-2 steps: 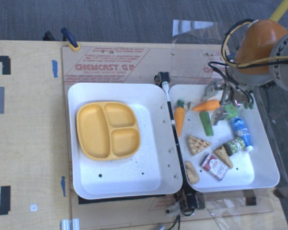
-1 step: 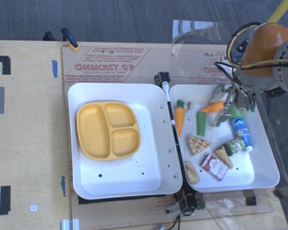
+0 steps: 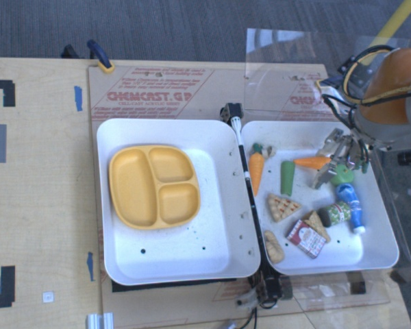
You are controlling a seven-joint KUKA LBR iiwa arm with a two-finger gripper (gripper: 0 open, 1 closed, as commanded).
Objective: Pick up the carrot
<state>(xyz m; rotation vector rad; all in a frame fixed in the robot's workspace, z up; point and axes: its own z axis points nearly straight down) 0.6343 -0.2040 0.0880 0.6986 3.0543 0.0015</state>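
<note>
A carrot (image 3: 256, 170) lies against the left wall of the right bin (image 3: 380, 249). The gripper (image 3: 332, 164) is lowered well apart from it, apparently clamped on a second orange piece (image 3: 309, 162).

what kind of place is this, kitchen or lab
Most likely a robot lab bench, not a kitchen: two white bins on cardboard, toy food like a carrot, and a robot gripper reaching in.

Red "CHEMCAST" print on brown board (image 3: 157, 88) behind the bins (smaller lines unreadable)
</note>
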